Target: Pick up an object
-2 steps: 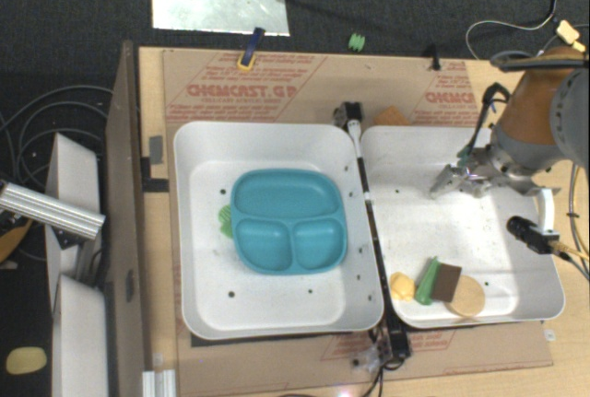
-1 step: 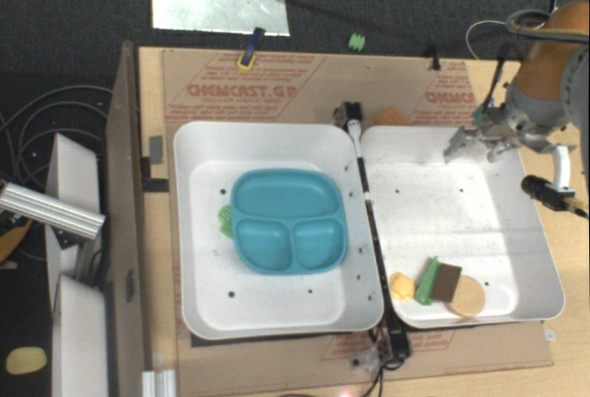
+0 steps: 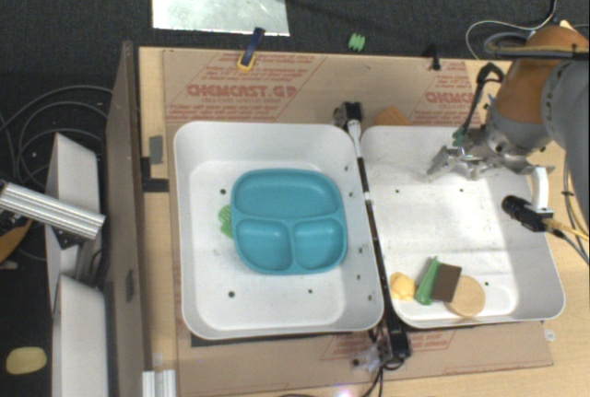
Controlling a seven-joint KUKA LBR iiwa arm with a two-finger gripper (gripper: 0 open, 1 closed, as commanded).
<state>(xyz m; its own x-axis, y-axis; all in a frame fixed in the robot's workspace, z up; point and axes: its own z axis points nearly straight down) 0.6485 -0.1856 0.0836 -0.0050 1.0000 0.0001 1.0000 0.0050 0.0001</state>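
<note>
Camera view: blue tray [image 3: 288,220] in left bin [image 3: 198,229].

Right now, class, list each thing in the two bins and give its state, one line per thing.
Blue tray: flat, right way up, in the left bin.
Green item: mostly hidden under the tray's left edge.
Green block: lying in the right bin, near the front edge.
Brown block: lying partly on the tan disc.
Yellow piece: lying beside the green block.
Gripper: low over the right bin's back, holding nothing.
</note>
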